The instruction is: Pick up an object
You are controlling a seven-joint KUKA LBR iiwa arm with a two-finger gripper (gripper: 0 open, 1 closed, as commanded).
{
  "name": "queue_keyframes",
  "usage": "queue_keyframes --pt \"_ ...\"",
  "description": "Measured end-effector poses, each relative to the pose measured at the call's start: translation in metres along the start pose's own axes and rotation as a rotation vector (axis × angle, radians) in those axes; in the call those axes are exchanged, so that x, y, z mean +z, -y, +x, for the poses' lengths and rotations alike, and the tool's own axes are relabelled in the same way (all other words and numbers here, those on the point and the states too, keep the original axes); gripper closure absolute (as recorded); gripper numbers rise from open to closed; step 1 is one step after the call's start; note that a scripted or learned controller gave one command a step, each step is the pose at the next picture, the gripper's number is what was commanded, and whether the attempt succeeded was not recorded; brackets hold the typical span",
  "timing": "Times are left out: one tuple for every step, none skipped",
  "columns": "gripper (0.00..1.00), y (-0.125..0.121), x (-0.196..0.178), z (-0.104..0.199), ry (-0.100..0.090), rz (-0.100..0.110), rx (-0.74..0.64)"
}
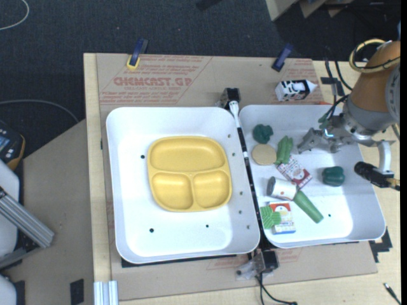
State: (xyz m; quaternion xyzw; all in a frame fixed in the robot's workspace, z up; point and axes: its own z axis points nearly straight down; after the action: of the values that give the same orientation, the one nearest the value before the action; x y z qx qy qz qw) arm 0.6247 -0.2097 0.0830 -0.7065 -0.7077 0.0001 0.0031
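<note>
The grey arm's jaws, spread and empty, hover in the right white bin near a dark green rounded toy vegetable: likely light, rigid, slippery, best gripped across its middle.

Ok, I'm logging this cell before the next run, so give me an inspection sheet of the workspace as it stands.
Surface: cardboard-covered bench, two shallow white bins, left bin and right bin.
Job's things: in the right bin, dark green lump, round tan disc, green pod-shaped piece, dark green block, green stick, red-and-white packet, green-and-white carton.
Clutter: yellow three-compartment tray in the left bin.
Gripper: gripper above the right bin's far side, fingers unclear.
Cables: black cables beside the arm.
Surroundings: dark carpet.
</note>
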Motion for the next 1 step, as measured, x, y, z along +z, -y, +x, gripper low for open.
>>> queue_keyframes --pt "1.0 -0.0013 -0.0132 -0.0007 0.004 -0.005 -0.001"
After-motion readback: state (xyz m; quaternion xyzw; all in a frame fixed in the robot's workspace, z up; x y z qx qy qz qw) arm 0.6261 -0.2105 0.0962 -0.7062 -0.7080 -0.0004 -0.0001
